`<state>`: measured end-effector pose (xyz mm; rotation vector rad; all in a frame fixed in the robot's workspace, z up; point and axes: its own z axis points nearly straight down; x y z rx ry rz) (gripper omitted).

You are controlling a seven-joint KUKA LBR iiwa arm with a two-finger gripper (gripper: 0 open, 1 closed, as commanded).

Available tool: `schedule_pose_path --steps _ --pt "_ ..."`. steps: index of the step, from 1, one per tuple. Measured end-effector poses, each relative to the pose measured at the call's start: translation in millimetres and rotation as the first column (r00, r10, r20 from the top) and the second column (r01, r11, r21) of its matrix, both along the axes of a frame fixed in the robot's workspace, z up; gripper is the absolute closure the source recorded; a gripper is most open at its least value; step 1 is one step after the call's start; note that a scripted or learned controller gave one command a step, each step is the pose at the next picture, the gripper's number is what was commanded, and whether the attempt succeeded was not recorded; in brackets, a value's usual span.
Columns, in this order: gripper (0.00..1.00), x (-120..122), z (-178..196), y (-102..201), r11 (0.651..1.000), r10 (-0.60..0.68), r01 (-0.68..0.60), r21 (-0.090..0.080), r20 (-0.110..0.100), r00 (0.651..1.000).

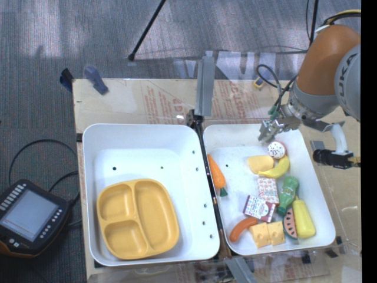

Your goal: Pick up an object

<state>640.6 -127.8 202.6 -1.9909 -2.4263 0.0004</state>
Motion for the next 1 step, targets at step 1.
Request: schedule_pose_path --steps 1 --pt "1.00 4.6 77.7 15.0 1.000 0.007 -0.007 -0.002 0.007 1.000"
